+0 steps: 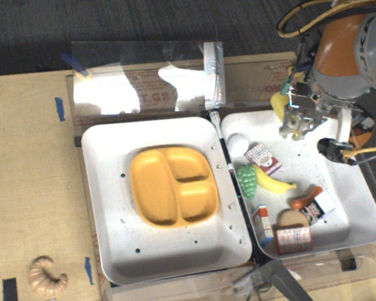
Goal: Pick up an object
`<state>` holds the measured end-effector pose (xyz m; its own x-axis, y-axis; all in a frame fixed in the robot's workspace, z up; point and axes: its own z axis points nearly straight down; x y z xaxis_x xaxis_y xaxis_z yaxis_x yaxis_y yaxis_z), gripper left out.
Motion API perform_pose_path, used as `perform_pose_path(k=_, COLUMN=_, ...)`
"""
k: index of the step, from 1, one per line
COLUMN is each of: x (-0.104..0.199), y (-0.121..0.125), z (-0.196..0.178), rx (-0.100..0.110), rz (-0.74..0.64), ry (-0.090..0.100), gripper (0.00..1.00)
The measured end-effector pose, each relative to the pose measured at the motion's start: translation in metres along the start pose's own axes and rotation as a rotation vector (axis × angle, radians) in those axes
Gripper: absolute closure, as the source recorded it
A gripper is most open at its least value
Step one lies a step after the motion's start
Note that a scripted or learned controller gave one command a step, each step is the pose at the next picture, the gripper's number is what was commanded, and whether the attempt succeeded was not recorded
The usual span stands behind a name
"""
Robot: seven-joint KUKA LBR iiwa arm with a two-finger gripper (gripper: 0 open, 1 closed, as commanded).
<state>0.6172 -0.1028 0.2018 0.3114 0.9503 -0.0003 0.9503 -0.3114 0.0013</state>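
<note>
My gripper (297, 125) hangs over the back right part of the right bin (360, 185), under the grey arm with its orange band (338, 50). Nothing is visibly held in it. Below and left of it lie a small pink-and-white box (263, 158), a white round object (237, 142), a green knobbly object (247, 180) and a yellow banana (275, 183). Nearer the front are a red sausage-like piece (305, 199), a white-and-black box (322, 204), a brown round item (290, 217), a red can (293, 238) and a small tube (263, 219).
The left bin (105, 188) holds a yellow divided plate (175, 184). A croissant-shaped toy (47, 275) lies on the cardboard bench at far left. A clear plastic sheet (147, 80) stands behind the bins. Yellow and black cables (307, 13) loop by the arm.
</note>
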Motion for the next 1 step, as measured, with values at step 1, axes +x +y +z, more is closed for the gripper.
perform_pose_path(k=1, x=-0.0089, y=-0.0025, z=-0.0383, rx=-0.004, rz=0.013, ry=0.001, gripper=1.0)
